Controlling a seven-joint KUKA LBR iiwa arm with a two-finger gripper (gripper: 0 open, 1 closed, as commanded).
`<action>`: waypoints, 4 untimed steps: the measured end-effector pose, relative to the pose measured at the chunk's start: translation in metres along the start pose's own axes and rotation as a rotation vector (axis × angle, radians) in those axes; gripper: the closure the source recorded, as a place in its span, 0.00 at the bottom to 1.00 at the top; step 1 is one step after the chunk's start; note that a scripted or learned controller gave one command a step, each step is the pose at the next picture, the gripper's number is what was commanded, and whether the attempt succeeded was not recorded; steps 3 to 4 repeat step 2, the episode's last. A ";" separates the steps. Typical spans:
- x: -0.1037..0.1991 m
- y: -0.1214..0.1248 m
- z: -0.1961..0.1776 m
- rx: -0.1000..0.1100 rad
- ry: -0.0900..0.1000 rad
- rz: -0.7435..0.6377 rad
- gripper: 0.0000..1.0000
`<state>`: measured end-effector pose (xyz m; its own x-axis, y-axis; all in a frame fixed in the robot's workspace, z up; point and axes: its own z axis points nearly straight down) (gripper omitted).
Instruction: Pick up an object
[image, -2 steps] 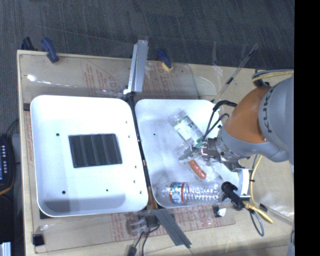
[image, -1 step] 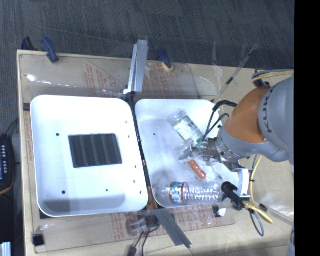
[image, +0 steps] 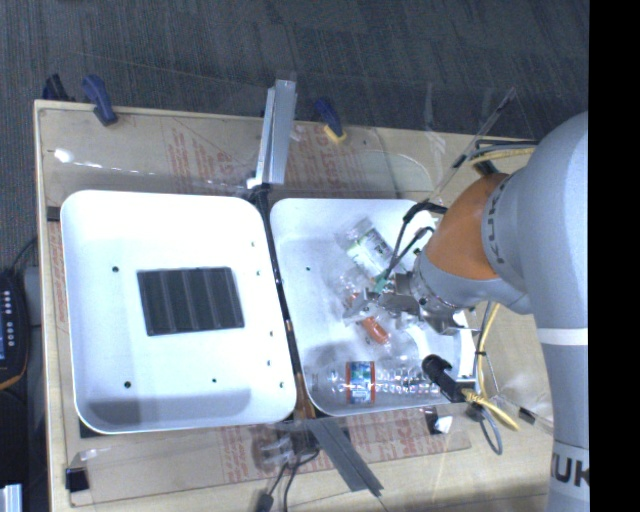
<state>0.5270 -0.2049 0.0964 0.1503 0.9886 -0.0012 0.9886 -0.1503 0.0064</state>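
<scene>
Likely the clear plastic bottle (image: 375, 382), lying on its side along the near wall of the right bin (image: 300, 290), is light, slick and easily dented; its banded middle looks the surest place to take hold (the clear ends may slip). Beyond it, toward the bin's middle, small crumpled clear wrappers (image: 365, 300) lie under the gripper (image: 385, 300). How far that gripper is parted I cannot tell, nor whether it touches anything.

dark carpet floor (image: 200, 50), wooden bench (image: 150, 140)
</scene>
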 end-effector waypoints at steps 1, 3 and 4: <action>0.002 0.000 -0.010 0.003 0.003 -0.008 1.00; 0.069 0.090 -0.084 0.011 0.002 -0.004 1.00; 0.069 0.090 -0.084 0.011 0.002 -0.004 1.00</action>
